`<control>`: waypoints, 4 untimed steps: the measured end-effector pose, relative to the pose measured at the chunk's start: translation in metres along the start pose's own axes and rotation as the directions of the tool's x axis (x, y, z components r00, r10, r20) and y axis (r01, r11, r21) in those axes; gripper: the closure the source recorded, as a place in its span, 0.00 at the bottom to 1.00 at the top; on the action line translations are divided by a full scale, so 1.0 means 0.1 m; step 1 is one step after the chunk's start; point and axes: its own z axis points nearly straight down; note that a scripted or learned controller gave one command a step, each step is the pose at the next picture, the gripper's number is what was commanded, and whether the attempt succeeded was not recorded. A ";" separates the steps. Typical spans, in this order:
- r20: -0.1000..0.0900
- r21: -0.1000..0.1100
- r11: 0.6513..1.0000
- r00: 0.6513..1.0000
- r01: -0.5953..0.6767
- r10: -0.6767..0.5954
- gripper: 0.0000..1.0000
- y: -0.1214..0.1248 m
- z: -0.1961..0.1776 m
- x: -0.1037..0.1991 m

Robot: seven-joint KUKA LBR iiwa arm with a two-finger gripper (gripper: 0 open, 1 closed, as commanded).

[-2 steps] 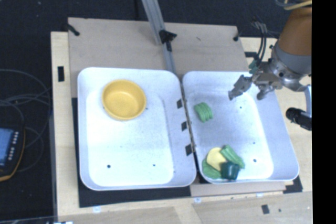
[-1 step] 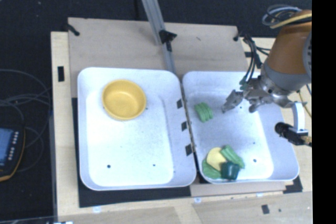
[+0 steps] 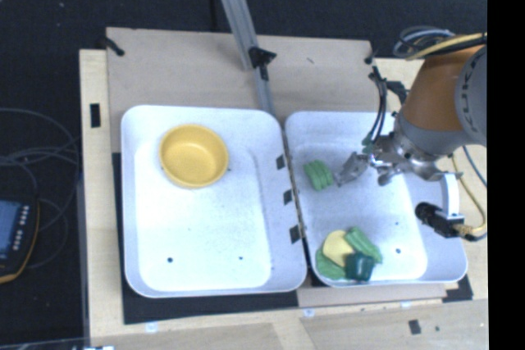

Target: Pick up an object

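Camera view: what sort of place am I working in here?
Most likely a lab bench set up for robot grasping trials. Two shallow white bins sit side by side, the left bin with a yellow bowl, the right bin with small toys, and the gripper beside a green block.

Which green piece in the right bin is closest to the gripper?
The lone green piece by the bin's left wall, just left of the gripper. The other greens sit piled around the yellow piece at the near edge.

A grey robot arm with an orange band enters from the right, its wrist bent low, and its hand (image 3: 344, 174) points leftward, tilted slightly down.
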 end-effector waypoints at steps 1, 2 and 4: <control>0.000 0.002 1.000 1.000 0.000 0.000 0.00 -0.10 0.57 -0.02; -0.001 -0.005 1.000 1.000 -0.001 0.001 1.00 -0.08 0.44 -0.02; 0.000 -0.009 1.000 1.000 0.001 -0.001 1.00 0.07 -0.73 -0.02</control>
